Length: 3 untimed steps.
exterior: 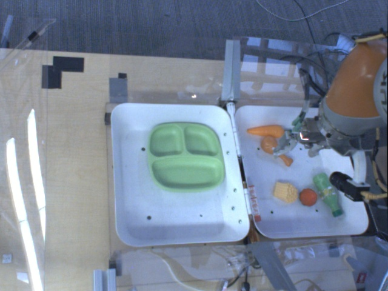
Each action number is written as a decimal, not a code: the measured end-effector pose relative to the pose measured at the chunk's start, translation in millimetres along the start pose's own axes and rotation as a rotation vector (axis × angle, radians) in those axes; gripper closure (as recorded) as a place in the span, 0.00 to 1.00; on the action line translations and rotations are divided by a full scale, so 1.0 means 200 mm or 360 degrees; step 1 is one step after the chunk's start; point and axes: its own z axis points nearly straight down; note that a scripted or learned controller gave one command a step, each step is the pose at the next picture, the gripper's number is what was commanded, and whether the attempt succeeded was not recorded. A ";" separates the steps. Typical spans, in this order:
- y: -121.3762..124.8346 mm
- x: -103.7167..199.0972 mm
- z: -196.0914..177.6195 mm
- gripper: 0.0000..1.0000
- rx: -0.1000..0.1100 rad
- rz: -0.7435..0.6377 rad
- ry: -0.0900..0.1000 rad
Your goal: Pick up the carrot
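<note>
The carrot [265,130] is orange and tapered, and it lies on its side in the far left part of the right bin [348,223]. My gripper [287,140] reaches in from the right and hovers just right of the carrot's thick end, close above the bin floor. A round orange fruit [268,144] sits right below the carrot, beside the gripper tip. A small orange piece [285,159] lies just under the gripper.
The right bin also holds a yellow corn piece [285,191], a red tomato [308,197] and a green bottle-like item [328,194] near its front. A green divided plate [185,156] lies in the left bin [130,217]. Cables hang behind the right bin.
</note>
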 end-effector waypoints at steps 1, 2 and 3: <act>0.21 -0.12 0.36 0.00 0.0002 0.0081 -0.0001; 0.57 -0.15 0.58 0.00 0.0004 -0.0545 -0.0002; 0.58 -0.14 0.53 1.00 -0.0006 -0.0550 -0.0007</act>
